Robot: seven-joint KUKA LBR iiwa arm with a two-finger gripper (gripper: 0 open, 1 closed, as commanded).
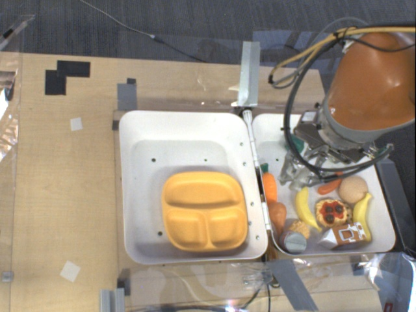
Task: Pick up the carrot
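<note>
Our gripper hangs low over the right bin, its metal fingers tangled in our sight with cables, so we cannot tell whether the jaws are spread or closed; we see nothing between them. The carrot lies just to the left, along the bin's left wall, pointing up and down the view, with a brown potato-like piece at its lower end and a banana close on the right. We judge we should shift left, turn the jaws across the carrot's width, and descend at its middle, clear of the wall.
</note>
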